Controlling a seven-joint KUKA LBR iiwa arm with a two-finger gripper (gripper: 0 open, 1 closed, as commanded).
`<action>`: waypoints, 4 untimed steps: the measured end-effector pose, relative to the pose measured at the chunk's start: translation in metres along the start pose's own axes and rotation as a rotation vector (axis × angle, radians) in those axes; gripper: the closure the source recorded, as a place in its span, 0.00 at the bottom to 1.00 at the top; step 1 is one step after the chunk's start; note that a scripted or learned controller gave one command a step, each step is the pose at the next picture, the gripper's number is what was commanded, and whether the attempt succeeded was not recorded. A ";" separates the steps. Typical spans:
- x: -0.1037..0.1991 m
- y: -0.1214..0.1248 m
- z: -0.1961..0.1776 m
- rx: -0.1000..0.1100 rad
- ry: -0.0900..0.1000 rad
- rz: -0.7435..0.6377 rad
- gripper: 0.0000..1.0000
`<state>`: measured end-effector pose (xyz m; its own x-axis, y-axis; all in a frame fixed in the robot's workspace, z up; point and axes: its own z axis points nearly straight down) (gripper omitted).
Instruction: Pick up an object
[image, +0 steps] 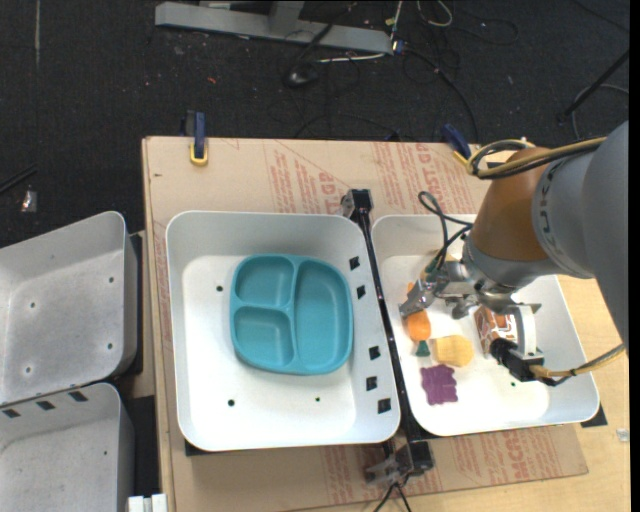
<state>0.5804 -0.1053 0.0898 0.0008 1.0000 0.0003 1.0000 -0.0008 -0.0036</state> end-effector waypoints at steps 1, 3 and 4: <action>0.000 0.001 -0.012 -0.004 0.000 0.001 1.00; 0.002 0.004 -0.128 -0.010 -0.002 -0.003 1.00; 0.002 0.004 -0.148 -0.007 -0.001 -0.003 1.00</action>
<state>0.5853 -0.1037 0.2379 -0.0024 1.0000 -0.0008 1.0000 0.0024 0.0034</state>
